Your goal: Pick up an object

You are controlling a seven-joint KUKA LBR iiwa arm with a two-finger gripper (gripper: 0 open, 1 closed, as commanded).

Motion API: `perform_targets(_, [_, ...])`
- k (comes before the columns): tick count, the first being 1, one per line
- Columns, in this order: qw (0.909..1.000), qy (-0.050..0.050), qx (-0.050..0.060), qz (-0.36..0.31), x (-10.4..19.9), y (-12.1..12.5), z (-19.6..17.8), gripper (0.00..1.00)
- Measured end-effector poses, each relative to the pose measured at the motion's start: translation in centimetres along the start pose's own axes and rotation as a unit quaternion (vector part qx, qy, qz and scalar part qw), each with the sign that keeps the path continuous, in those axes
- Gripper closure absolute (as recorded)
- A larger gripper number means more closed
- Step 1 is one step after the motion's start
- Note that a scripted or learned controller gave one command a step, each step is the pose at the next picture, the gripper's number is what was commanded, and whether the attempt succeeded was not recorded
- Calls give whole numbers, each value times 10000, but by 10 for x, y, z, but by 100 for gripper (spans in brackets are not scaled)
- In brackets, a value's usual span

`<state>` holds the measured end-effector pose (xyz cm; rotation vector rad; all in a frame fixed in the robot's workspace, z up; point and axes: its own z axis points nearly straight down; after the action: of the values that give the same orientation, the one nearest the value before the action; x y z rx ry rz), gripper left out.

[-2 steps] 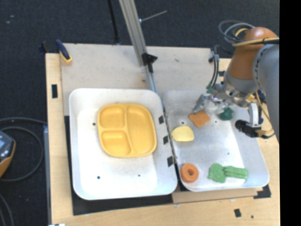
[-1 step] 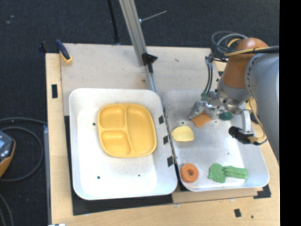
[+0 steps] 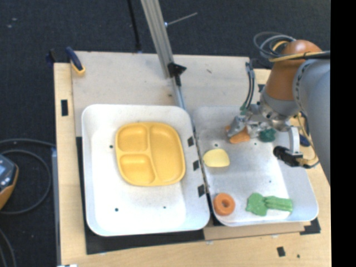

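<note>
One yellow tray (image 3: 150, 153), four toys (right bin (image 3: 289, 202)), one claw (image 3: 248, 128)

A pale wooden bench (image 3: 128, 77) stands on dark carpet (image 3: 50, 15).

Counted on bench: two white bins, left bin (image 3: 94, 166) and right bin (image 3: 261, 166). One yellow divided tray (image 3: 150, 152), three compartments. One pale yellow piece (image 3: 216, 158). One orange ring (image 3: 224, 204). One green toy (image 3: 268, 203). One orange piece (image 3: 240, 138) and one small dark green piece (image 3: 267, 134) near the wrist.
</note>
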<state>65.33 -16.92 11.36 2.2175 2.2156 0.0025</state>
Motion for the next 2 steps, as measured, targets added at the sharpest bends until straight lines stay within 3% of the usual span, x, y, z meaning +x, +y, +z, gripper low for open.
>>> perform_targets(1, [10000, 7, -3, -2, -7, -5, -60, 100])
perform_targets(2, [10000, 5, -11, -18, -10, 6, -110, 100])
